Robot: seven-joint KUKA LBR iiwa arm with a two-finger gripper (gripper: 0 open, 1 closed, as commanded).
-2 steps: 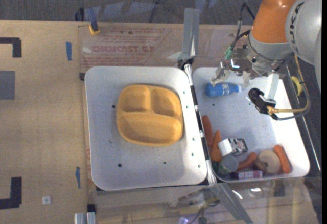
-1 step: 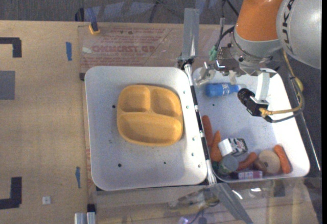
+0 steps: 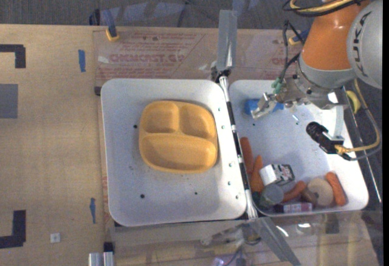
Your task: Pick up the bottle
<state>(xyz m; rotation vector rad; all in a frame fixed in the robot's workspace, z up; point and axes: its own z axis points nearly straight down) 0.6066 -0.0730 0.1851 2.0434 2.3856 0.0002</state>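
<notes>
The wooden counter (image 3: 48,155) carries two white bins. The left bin (image 3: 121,186) holds a yellow divided tray (image 3: 178,135). In the right bin (image 3: 298,155), the hand (image 3: 267,107) hangs at the upper left; whether it grips anything I cannot tell. The bottle (image 3: 276,174) lies among clutter along the lower edge, open floor above it.

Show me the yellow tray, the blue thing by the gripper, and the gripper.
yellow tray (image 3: 178,135), camera view, middle ridge between compartments.
blue thing (image 3: 252,105), camera view, its visible left part.
gripper (image 3: 267,107), camera view, between its fingertips.
</notes>
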